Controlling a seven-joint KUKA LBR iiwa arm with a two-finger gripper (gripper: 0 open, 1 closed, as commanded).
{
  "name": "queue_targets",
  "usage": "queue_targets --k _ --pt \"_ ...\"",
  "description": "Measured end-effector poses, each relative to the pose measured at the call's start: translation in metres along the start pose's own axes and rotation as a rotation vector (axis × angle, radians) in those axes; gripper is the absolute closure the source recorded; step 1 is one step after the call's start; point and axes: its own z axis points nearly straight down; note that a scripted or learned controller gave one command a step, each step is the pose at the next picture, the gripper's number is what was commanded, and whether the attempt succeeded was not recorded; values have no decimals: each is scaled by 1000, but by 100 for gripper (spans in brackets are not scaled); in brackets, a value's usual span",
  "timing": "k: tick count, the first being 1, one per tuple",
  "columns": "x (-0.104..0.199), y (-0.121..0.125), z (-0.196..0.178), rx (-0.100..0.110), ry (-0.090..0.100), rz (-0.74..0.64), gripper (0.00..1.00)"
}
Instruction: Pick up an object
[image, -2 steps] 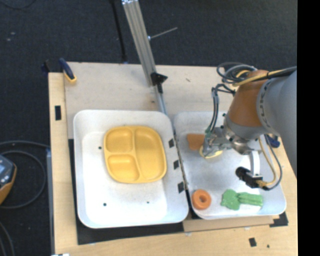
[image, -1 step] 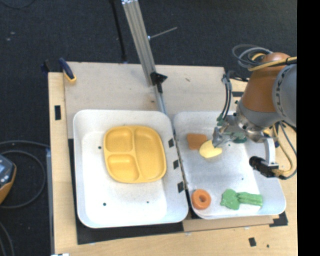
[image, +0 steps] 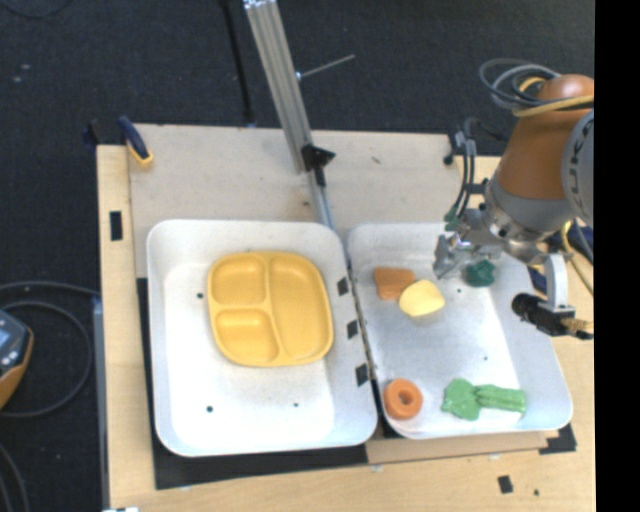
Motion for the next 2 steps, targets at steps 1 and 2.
queue_targets --k 1,2 --pt "-3 0 -44 0 -1 0 100" --pt "46 -8 -48 5 2 -3 100"
